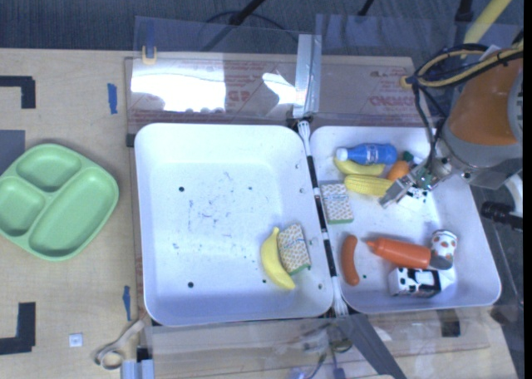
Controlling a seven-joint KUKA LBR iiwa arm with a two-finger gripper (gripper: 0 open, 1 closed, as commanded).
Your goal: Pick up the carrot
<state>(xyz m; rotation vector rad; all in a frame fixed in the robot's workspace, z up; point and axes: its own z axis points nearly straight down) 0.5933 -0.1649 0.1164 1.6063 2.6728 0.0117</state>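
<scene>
Gripper: mine [401,190] hangs low over the right bin [478,240], near its back; I cannot tell how it is set.
Carrot: the small orange piece [401,169] lies at the back of the right bin, just beside my gripper, between it and the blue bottle [371,154].
Near the carrot: a yellow corn cob [362,184] lies just in front of the bottle, and a second yellow piece [359,169] sits between the two.
Rest of right bin: a patterned sponge [337,203] by the left wall; a red sausage [350,258] near the front; a long orange bottle [401,251] beside it; a black-and-white cow toy [416,282] at the front right, touching the bottle's end.
Left bin: its floor [216,203] carries a banana [273,263] and a second sponge [293,249], touching, in the front right corner.
Bench: pale wood [66,86], with a green divided tray [55,200] well apart to the left; clear panels stand behind the bins.
Arm: my grey arm [486,115] with its orange band reaches in from the right, wrist angled down and leftward.
</scene>
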